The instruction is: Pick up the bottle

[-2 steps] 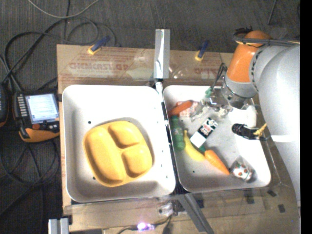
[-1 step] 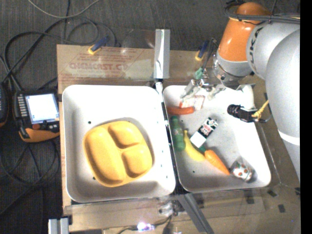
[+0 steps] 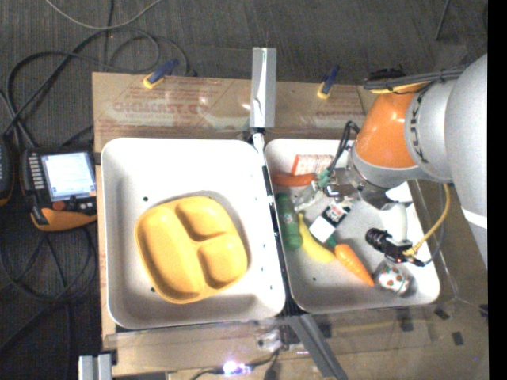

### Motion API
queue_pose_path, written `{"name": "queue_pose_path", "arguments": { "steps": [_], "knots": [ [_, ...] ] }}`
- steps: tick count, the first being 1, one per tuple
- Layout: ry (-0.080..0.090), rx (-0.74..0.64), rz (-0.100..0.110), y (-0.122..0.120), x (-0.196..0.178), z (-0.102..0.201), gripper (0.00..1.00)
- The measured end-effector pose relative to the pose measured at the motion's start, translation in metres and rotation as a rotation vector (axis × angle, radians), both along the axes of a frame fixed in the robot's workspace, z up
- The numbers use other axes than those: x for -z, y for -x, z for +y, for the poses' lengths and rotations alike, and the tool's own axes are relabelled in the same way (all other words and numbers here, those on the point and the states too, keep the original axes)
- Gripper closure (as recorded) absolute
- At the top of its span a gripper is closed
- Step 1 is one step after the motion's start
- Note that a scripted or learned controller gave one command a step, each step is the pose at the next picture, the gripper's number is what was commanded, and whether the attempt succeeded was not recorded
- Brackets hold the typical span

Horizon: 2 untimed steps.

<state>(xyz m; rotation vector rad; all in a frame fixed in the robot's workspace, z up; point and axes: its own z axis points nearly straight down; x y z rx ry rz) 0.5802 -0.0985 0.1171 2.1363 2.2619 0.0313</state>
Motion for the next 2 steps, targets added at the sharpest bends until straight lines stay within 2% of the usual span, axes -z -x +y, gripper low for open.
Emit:
{"name": "queue_pose_path", "arguments": {
  "steps": [1,2],
  "knots": [
    [-0.003,-0.067,0.037,-0.051,-0.092,0.063,0.00],
    [0.001,-0.360,0.039,0.007,-0.066,0.031,0.00]
  ]
}}
